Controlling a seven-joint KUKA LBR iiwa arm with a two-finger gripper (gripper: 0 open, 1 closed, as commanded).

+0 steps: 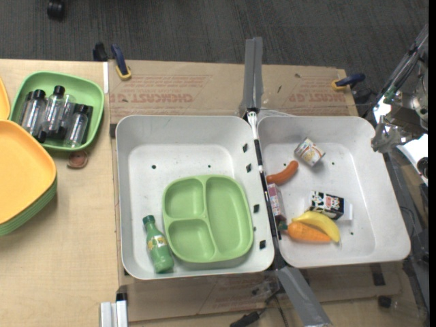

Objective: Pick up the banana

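Observation:
The yellow banana (320, 221) lies in the right bin (381, 247), near its front, curved over an orange carrot (306, 233) that touches its near side. A small black and white carton (329, 204) sits just behind the banana. My gripper (385, 133) hangs at the far right, over the right bin's back right rim. It is well away from the banana, and blur and the frame edge obscure it.
The right bin also holds a sausage (283, 172), a small can (310, 152) and a pink tube (274, 200) by the divider. The left bin (136, 155) holds a green divided plate (208, 220) and a green bottle (157, 244). A green tray of bottles (58, 111) and orange plates (24, 182) sit at left.

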